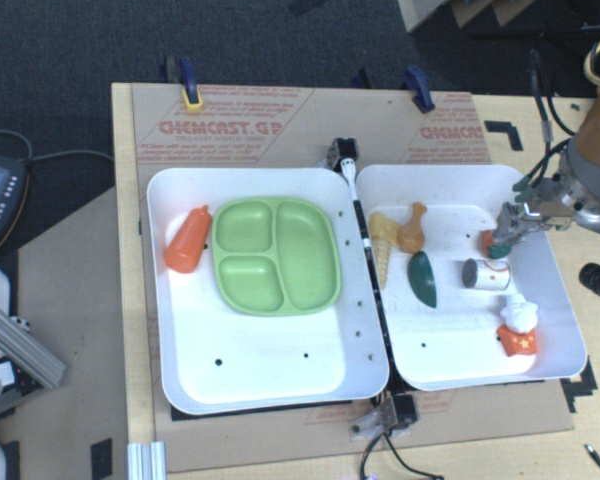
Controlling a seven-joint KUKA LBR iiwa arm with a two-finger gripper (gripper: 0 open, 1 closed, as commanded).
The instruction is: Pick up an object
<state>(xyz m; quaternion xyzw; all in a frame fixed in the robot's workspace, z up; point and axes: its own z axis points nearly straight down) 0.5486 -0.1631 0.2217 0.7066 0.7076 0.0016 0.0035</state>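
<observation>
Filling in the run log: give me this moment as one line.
arm: over right bin | pincer: at a small red-and-green item, far-right side | grasp: unconfirmed | left bin: green tray, orange bottle

The bench [280, 128] is topped with a brown sheet printed with red lettering, held at its far edge by two clamps, one [189, 86] with a yellow tip and one [417, 88] blue; two shallow white bins lie directly on it side by side, their inner rims touching. The left bin [270, 368] sits toward the bench's middle; the right bin [460, 363] reaches close to the bench's right edge.
</observation>
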